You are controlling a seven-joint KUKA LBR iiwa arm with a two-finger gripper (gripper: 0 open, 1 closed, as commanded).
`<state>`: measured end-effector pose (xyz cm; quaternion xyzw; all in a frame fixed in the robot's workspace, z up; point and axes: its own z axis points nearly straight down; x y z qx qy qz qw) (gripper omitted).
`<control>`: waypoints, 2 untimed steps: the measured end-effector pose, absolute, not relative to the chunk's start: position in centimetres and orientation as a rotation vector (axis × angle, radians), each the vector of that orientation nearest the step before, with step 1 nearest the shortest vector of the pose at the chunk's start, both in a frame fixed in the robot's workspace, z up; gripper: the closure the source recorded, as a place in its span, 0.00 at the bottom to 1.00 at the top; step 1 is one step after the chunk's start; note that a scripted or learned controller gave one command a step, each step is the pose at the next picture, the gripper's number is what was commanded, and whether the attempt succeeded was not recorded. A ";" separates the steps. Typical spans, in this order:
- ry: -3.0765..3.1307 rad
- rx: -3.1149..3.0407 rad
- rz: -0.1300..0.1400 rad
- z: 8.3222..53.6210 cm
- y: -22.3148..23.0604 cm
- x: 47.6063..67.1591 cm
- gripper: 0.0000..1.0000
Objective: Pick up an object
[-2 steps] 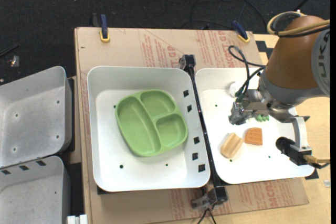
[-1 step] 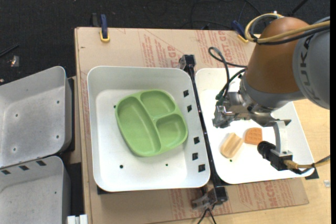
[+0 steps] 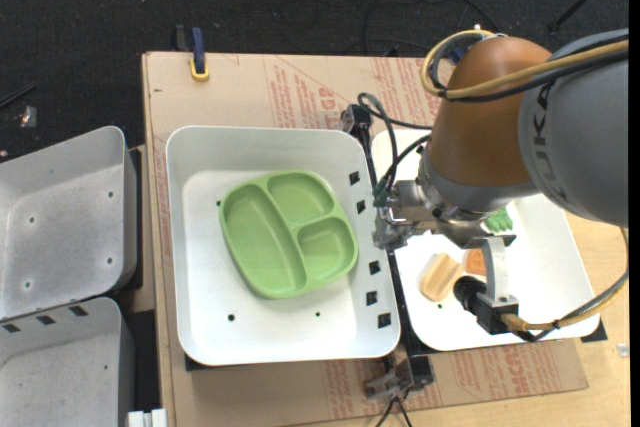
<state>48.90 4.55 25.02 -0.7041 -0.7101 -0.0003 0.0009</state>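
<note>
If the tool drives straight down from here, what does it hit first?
Likely the right bin itself, at its left wall or the floor beside it: the tool hangs over that edge. The tan piece lies slightly to the view's right, probably off the line. Depth is unclear.

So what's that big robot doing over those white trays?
The robot arm reaches in over the right bin, its wrist low above a few small things: a tan piece, an orange piece and a green piece partly hidden under it. Its job is to pick one up, but you cannot see whether it has hold of any. The left bin holds a green divided plate, lying flat with nothing touching it.
</note>
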 end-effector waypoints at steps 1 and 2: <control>-2.227 -2.211 0.003 23.1 9.3 48.8 1.00; -2.222 -2.219 0.003 23.2 9.0 48.9 0.00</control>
